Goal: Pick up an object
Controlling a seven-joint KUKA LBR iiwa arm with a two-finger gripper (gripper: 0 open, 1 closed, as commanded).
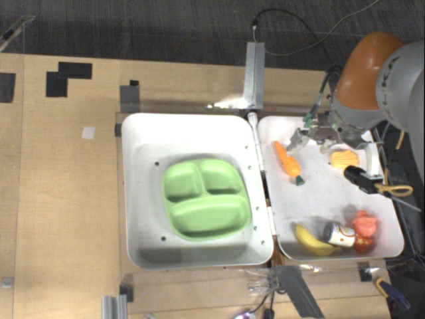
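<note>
Target candidate: carrot (287,161). It's the closest piece to the gripper (311,139). It lies flat in the right bin (315,201), in the far-left part near the wall shared with the other bin. It sits on a slant, orange tip toward the far wall and green stub toward the bin's middle.

Handling, my guess: toy plastic, light and stiff, with a smooth, tapered skin. It could squirt out of a pinch near the thin end. I'd grip across the thick orange middle with the fingers square to its long axis. There's bare floor on both sides, so the fingers have room.

Claw as I read it: prongs spread apart, nothing between them. It hangs over the far end of the right bin, just beside the carrot's upper end and not touching it.

Neighbours:
- A yellow corn-like piece (344,158) sits on the gripper's other side, apart from the carrot.
- A banana (312,240), a small bottle (339,233) and a red toy (364,228) are clustered along the near wall, well apart.
- The left bin (143,153) holds a green divided plate (206,212), not in the way.
</note>
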